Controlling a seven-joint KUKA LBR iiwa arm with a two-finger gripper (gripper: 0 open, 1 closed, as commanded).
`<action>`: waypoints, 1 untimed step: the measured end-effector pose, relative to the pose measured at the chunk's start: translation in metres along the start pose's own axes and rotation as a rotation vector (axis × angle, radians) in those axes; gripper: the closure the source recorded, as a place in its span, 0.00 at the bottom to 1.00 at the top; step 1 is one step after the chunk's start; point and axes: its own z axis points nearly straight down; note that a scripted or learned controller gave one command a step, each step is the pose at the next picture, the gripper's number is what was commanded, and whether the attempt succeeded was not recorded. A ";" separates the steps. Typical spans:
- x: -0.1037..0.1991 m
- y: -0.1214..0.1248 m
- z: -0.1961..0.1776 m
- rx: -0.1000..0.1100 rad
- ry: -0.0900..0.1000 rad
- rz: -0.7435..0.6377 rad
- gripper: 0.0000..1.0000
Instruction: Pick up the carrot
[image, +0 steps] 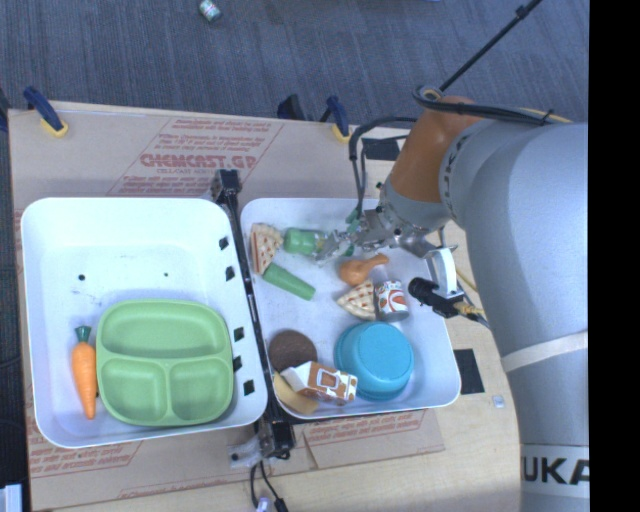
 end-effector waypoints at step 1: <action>-0.026 -0.004 -0.062 -0.002 -0.003 -0.251 0.00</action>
